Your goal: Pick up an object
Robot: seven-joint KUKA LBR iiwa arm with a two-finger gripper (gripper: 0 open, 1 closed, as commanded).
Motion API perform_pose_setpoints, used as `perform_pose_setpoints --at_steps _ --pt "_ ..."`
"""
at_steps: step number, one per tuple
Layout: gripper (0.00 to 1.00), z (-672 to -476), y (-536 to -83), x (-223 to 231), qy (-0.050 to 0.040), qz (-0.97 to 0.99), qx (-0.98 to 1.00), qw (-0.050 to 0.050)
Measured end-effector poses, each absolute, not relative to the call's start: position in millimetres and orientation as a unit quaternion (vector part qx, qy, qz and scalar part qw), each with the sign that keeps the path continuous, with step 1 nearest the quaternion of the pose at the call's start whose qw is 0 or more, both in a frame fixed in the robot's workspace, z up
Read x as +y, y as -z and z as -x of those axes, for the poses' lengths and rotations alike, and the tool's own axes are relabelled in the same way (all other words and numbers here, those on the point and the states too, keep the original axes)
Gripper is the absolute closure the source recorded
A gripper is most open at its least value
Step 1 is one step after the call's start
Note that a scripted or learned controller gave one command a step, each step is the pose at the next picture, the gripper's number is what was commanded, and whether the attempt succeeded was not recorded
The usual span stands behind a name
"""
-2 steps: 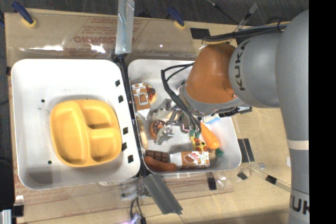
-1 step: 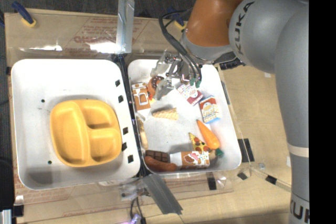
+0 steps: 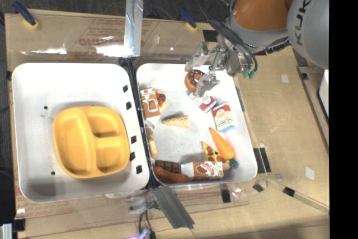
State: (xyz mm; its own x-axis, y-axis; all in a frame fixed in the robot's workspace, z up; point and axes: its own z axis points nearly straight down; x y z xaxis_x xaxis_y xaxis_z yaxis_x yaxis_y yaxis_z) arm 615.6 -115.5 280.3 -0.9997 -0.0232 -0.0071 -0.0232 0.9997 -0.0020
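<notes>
My gripper [image 3: 202, 71] hangs over the far end of the right bin [image 3: 246, 145], with its two metal fingers [image 3: 207, 82] spread open. A brown chocolate donut [image 3: 192, 81] lies in the bin right at the fingers, partly under them. I cannot tell whether they touch it. Nothing is lifted. A small red and white packet [image 3: 206, 102] lies just in front of the gripper, and a red carton [image 3: 223, 117] sits beside it.
The right bin also holds a brown box [image 3: 149, 102], a wafer slice [image 3: 176, 120], a carrot [image 3: 222, 143], a pizza slice [image 3: 210, 151], a chocolate bar [image 3: 168, 166], a sausage [image 3: 170, 177] and a printed box [image 3: 208, 169]. A yellow divided tray [image 3: 91, 140] lies in the left bin [image 3: 28, 92].
</notes>
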Motion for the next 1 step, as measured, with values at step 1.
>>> perform_pose_setpoints --at_steps 1 --pt "1.00 -616.5 -289.7 -113.7 0.0007 0.014 1.000 0.003"
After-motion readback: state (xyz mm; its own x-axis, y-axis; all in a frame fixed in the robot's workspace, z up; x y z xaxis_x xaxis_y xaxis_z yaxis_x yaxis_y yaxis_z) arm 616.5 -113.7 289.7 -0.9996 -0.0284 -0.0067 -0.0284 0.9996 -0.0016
